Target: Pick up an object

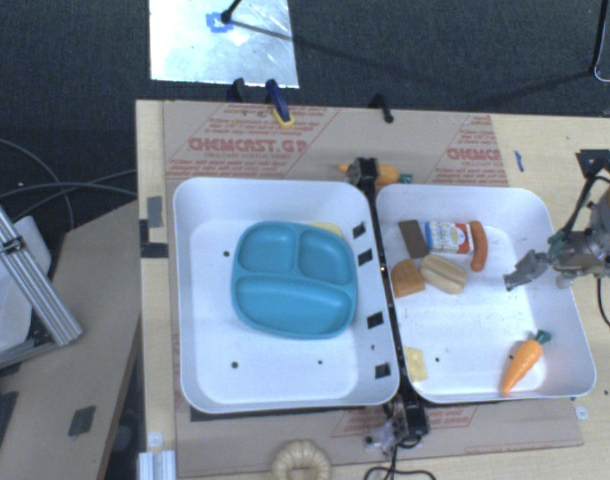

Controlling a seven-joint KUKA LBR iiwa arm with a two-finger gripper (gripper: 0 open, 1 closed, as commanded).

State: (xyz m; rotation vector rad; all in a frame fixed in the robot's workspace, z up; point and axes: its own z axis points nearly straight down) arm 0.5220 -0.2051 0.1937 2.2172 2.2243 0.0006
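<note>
While the right bin (560,228) is your landmark, note the tool (530,270) hangs over its right side, grasping nothing I can see; its clench I cannot tell. The carrot (521,362) lies near the front-right wall, so a descent could clip that wall.

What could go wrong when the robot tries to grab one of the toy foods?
The bread roll, brown block and sausage lie bunched together, so the pincer could shove neighbours instead of catching one. The carrot lies close to the right bin wall, so a finger might bump the rim. Its tapered shape may also slip.
</note>
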